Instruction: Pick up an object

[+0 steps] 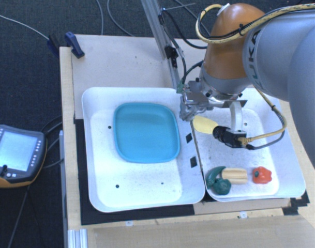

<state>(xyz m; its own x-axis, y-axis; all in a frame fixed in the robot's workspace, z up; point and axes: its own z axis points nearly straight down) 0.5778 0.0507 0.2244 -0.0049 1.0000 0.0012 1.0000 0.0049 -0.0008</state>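
The jaws (191,110) hang low at the far left corner of the right bin (281,138), just left of a yellow banana-like toy (204,124); whether they are spread or closed I cannot tell. That toy looks light, smooth and probably slippery, best pinched across its narrow middle. A blue plate (147,132) lies in the left bin (100,138).

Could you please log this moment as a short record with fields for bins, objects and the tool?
left bin: holds a blue plate
right bin: holds a yellow banana-like piece, green item, tan block, red pepper-like item
tool: low at the right bin's upper left, beside the yellow piece
grasp: cannot be judged
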